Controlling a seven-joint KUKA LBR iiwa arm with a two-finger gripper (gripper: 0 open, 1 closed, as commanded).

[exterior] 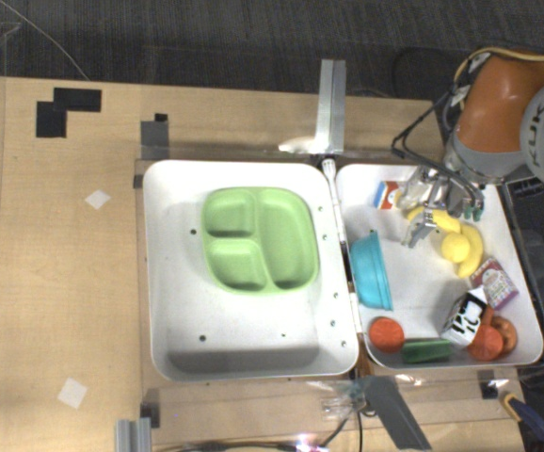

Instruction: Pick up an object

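Glossy green cucumber (426, 350) beside round red tomato (386, 332).

Arm (526, 111) comes in from upper right of view, grey w/ orange band just above wrist, angled down & to the left. Wrist bends toward lower left. Cables loop round the wrist on its left side. Tool (421, 224) hangs low at end of wrist, metal fingers (413, 235) pointing down-left. Finger gap too small & blurred to read. Rest of arm runs off right edge.
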